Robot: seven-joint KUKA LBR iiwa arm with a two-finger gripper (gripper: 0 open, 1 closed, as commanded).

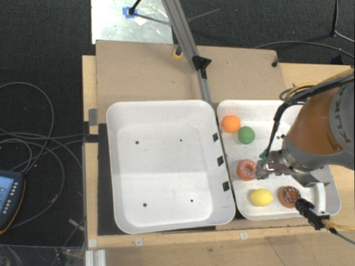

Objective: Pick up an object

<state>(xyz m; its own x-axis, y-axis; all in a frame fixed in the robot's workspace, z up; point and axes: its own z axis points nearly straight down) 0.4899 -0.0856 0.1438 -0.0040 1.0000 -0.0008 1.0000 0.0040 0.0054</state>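
1. Dark carpet surrounds your wooden bench (144,71), with black cables looping on the floor at the left and a handheld screen (8,195) lying near the left edge.
2. Look at the two white bins side by side on the bench: the left bin (166,165) is the larger in this view, and its floor shows a few small dark dots.
3. Your right bin (260,112) holds all the objects, and its near right part is covered by the arm.
4. An orange ball (231,123) sits near the far left corner of the right bin, with a green ball (246,134) just beside it, toward the arm.
5. A pink frosted doughnut (246,169) lies midway down the left side of that bin.
6. A yellow lemon (261,197) rests near the front edge, and a brown doughnut with sprinkles (289,196) lies just to its right.
7. Your arm (321,132) reaches in from the right, its orange band over the right bin.
8. The gripper (262,167) hangs right at the pink frosted doughnut, touching or nearly touching its right side.
9. You cannot tell from this angle whether the tool is apart, together or clamped on anything.
10. A slanted metal pole (183,26) crosses the far side of the bench, ending between the two bins.
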